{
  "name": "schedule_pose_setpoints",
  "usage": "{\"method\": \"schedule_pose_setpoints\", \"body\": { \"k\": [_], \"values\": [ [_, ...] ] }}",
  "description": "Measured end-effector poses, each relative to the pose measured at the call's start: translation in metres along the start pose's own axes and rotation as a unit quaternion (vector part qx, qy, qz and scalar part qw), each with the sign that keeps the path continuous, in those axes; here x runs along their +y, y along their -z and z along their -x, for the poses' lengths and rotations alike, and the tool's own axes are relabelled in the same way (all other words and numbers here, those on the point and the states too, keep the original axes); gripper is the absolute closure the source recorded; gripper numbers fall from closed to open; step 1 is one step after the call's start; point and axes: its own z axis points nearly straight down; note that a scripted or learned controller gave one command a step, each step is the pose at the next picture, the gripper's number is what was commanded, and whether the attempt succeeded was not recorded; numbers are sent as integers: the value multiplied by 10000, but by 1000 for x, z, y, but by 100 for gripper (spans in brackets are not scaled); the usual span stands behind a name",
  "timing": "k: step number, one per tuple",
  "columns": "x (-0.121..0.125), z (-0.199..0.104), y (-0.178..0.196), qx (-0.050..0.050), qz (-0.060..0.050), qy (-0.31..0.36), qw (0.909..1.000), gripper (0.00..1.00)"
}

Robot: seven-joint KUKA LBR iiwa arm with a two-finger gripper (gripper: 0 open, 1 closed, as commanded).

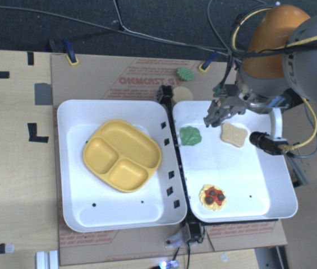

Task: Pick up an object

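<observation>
In the right bin [270,198] lie a green leafy piece [190,135] at the left side, a tan bread slice [234,134] near the back, and a small tart with red berries [212,197] toward the front. My gripper [214,118] hangs over the back of that bin, between the green piece and the bread slice, slightly above and behind both. Nothing shows between its dark fingers.
The left bin [71,150] holds a yellow divided plate [122,156]. A small green object [184,73] and a pale round one [182,92] rest on the cardboard behind the bins. A black divider [172,150] runs between the bins. Cables loop around the arm at the upper right.
</observation>
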Motion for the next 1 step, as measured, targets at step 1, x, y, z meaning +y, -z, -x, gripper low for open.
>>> {"method": "schedule_pose_setpoints", "body": {
  "k": [1],
  "values": [
    [-24,-53,-15,1,-5,3,10000,100]
  ]
}}
